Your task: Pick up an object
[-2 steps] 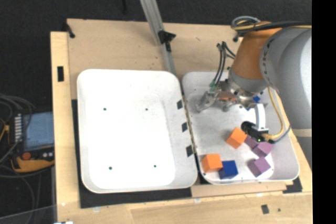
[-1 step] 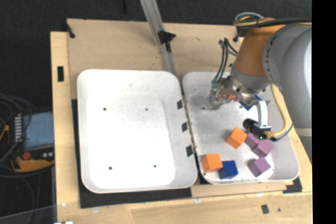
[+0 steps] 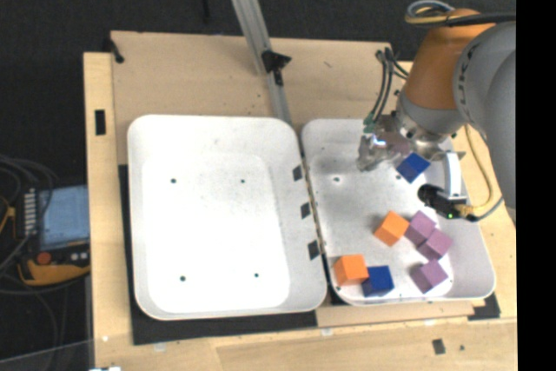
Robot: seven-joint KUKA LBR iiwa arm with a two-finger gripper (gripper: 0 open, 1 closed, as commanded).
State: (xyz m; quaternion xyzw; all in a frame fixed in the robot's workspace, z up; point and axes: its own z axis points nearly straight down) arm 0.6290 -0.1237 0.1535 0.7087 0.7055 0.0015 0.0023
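Observation:
My gripper (image 3: 377, 152) hangs over the back part of the right bin (image 3: 340, 187), under the orange wrist band. A blue cube (image 3: 413, 167) lies just right of it, partly under the wrist. Further forward lie an orange cube (image 3: 392, 228), two purple cubes (image 3: 421, 228) (image 3: 436, 244) touching each other, and a third purple cube (image 3: 428, 275). At the front edge sit another orange cube (image 3: 351, 268) and a second blue cube (image 3: 378, 281), side by side.
The left bin (image 3: 217, 213) stands beside the right one on the wooden bench. A grey metal pole (image 3: 248, 4) slants down to the gap between the bins at the back. Cables trail from the wrist on the right.

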